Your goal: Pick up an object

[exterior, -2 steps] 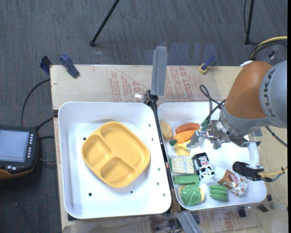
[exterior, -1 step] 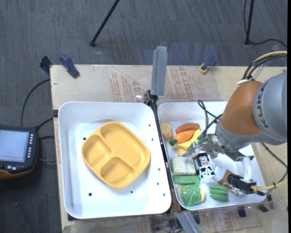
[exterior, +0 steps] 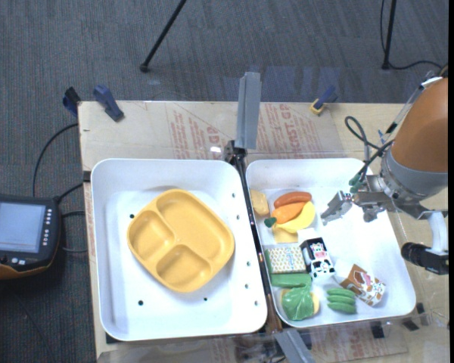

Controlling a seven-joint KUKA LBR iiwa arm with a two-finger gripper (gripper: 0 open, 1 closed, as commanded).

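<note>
Hovering with fingers spread wide and holding nothing, the grey two-finger gripper (exterior: 353, 205) risks nudging the tightly packed curved yellow toy banana (exterior: 306, 218) and orange plastic carrot (exterior: 289, 212) instead of grasping one.

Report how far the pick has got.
Done: the arm has reached over the right bin, with the gripper above the bin's bare floor, right of the orange carrot and the yellow banana. In hand: nothing shows between the fingers. Left: the whole pick. The toy food lies on the bin floor, and the yellow tray sits in the left bin.
</note>
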